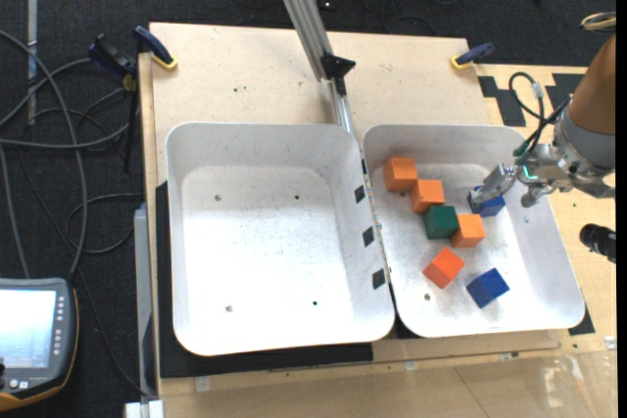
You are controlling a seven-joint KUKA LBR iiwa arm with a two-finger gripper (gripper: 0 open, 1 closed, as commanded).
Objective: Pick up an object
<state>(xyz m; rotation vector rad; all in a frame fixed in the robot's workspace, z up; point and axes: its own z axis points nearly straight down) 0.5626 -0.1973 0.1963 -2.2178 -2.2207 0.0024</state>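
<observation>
Figure: overhead slanted view of the bench, my arm entering from the view's right. My pincer (pixel 498 183) hangs over the right bin (pixel 549 303), in its upper right part, with the grey wrist and orange band trailing off behind it toward the view's edge. A small blue block (pixel 487 204) sits directly at my fingertips, touching or nearly touching them; whether it lies between my fingers I cannot tell, and whether my pincer is released or clenched I cannot tell either, the fingers being too small and blurred here.

The remaining blocks lie on the bin floor to the view's left of and below my pincer. Nearest, just below the blue block, is an orange cube (pixel 469 230), touching a green cube (pixel 441 221) on its far side from me. Beyond these, further from my pincer, are two more orange cubes (pixel 400 173) (pixel 427 195), close together in a diagonal line. Well below my pincer, toward the near rim, rest a tilted orange cube (pixel 444 266) and a second blue cube (pixel 487 287), just beside each other.

The left bin (pixel 196 210) lies well apart from my pincer, across the shared divide.
</observation>
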